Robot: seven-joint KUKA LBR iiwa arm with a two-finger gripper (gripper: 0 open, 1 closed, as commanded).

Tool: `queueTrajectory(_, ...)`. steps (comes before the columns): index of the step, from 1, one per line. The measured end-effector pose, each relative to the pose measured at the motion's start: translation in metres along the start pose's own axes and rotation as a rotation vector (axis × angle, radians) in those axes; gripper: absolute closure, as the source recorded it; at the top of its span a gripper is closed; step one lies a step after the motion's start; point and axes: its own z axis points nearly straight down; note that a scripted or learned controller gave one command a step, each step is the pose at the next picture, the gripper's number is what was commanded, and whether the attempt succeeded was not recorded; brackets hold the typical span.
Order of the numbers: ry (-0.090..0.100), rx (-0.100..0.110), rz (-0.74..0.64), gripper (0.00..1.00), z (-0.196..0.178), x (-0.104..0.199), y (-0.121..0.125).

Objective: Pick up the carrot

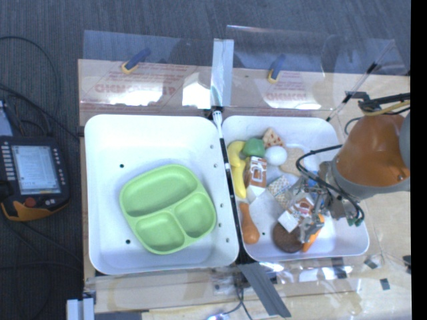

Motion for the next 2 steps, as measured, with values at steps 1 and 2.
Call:
queueTrajectory(1,0.000,0.002,-0.031,0.00,0.000,0.000,-0.001)
queueTrajectory(2,0.003,-0.006,-0.073,0.00,0.001,0.000,-0.012)
